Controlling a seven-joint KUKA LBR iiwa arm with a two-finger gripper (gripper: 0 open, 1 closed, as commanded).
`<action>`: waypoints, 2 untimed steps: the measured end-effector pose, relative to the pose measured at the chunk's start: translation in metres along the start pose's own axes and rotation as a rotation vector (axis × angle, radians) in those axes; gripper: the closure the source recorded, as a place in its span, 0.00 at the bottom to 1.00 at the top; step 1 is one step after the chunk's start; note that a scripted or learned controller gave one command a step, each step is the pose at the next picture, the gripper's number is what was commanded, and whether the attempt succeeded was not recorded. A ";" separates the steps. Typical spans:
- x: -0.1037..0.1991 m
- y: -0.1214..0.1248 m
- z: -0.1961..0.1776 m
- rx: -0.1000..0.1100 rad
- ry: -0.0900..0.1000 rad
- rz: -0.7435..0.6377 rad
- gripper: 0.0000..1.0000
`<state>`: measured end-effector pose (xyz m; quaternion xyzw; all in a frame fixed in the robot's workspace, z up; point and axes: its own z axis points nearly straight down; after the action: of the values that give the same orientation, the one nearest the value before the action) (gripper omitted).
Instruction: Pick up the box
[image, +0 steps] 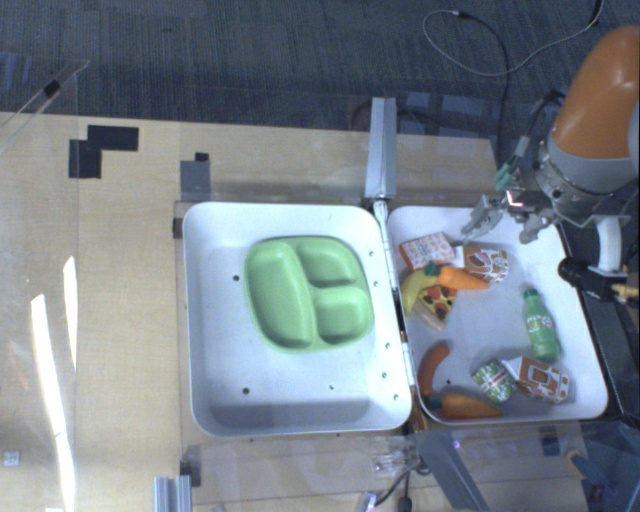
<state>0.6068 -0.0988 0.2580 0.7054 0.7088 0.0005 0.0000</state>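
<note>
Camera view from above the bench: my pincer (505, 212) hangs over the far edge of the right bin (585, 330), its fingers spread apart and holding nothing, while the box (427, 249) I take as my target lies flat near the bin's far left corner, close to the divider between the bins. The box's long axis runs roughly left to right across the view, tilted slightly, with its right end rising toward the pincer. The risks, as I judge them, come from crowding: a carrot (462, 278) lies just beside the box's near edge and a banana (413, 290) curls under it, so a descent off-centre could nudge those or close on them instead. A second small carton (486, 263) sits near the pincer and a third (542, 379) near the bin's front, so I could settle on the wrong one. The green tray (308, 292) in the left bin (215, 330) is well apart.
</note>
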 end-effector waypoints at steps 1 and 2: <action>0.008 -0.009 0.114 -0.002 0.000 0.014 0.00; -0.056 -0.063 0.169 -0.010 -0.004 -0.197 0.00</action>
<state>0.5438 -0.1548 0.0891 0.6324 0.7746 0.0026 0.0050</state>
